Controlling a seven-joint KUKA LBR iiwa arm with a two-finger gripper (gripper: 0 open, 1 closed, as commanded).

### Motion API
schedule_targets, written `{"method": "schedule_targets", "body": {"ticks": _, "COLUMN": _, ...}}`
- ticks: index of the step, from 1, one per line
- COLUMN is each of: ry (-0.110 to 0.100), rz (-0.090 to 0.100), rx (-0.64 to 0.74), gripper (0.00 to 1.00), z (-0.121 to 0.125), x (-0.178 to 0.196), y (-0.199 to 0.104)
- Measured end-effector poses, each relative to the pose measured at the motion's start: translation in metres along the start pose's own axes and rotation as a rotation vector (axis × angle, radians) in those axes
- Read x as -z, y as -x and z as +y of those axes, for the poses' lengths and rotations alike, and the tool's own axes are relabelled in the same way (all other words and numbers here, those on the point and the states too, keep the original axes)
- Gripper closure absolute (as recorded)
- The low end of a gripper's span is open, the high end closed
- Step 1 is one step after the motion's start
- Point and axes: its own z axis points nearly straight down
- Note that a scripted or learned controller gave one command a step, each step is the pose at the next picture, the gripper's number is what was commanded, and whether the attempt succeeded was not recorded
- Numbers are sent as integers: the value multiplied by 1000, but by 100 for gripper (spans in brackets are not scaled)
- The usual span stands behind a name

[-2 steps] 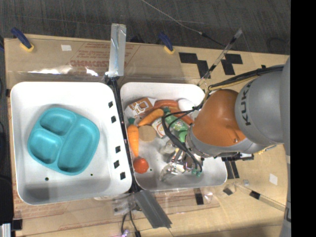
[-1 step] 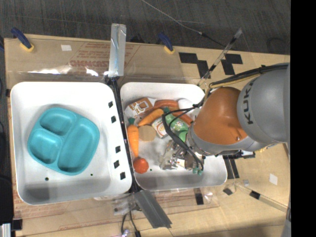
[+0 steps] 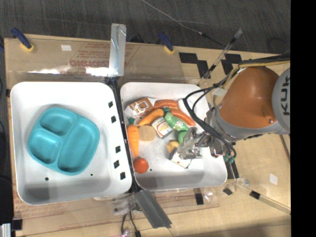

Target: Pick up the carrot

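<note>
A wooden bench (image 3: 276, 191) carries two shallow white bins side by side, seen from above. The left bin (image 3: 29, 181) holds a teal divided plate (image 3: 63, 139) near its middle. The right bin (image 3: 163, 179) holds a jumble of toy food. The carrot (image 3: 133, 139), orange and narrow, lies lengthwise against the right bin's left wall, roughly midway along it. A tomato (image 3: 140, 165) sits just below its lower end, and a tan round slice (image 3: 146, 133) touches its right side.

The grey arm with its orange band (image 3: 247, 100) reaches in over the bin's right edge. Its gripper (image 3: 190, 147) hangs low near the bin's middle, among a green piece (image 3: 175, 122) and small yellowish items; whether it is open or closed cannot be told.

Risks, as a judgement: the gripper is well apart from the carrot, so closing here would likely catch the wrong item. The carrot's snug position against the wall may leave too little room for a finger.
</note>
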Motion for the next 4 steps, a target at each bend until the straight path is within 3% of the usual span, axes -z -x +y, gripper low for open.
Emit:
{"method": "schedule_targets", "body": {"ticks": 1, "ry": 0, "rz": -1, "rx": -107, "gripper": 100, "z": -2, "x": 82, "y": 79}}
{"method": "schedule_targets", "body": {"ticks": 2, "ry": -2, "rz": 0, "rx": 59, "gripper": 100, "z": -44, "x": 131, "y": 12}}
{"method": "schedule_targets", "body": {"ticks": 3, "ry": -1, "rz": 2, "rx": 60, "gripper": 0, "z": -43, "x": 130, "y": 12}}
{"method": "schedule_targets", "body": {"ticks": 4, "ry": -2, "rz": -1, "rx": 26, "gripper": 0, "z": -47, "x": 135, "y": 20}}
